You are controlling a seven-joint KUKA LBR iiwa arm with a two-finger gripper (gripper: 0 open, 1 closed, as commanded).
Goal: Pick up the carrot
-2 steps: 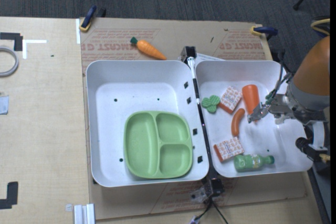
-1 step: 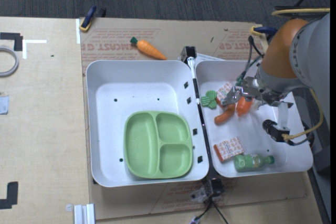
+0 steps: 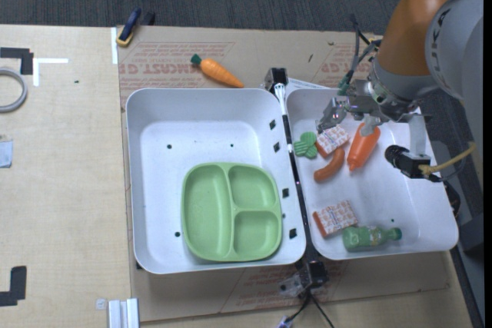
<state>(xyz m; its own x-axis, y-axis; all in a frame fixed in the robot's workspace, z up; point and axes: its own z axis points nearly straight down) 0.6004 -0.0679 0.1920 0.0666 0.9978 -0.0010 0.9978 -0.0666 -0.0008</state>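
Claw (image 3: 347,113) above right bin (image 3: 430,230) | grip state unclear | carrot (image 3: 363,147) possibly touching it, beside sausage (image 3: 330,164)

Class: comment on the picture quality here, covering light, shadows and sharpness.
Camera view: light is even and soft; the green tray casts only a faint shadow in its bin; the right bin's white floor looks slightly washed out; the arm near the lens looks soft.

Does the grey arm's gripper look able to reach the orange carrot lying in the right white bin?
Probably yes: the gripper hangs right over the orange carrot, and nothing lies on top of it.
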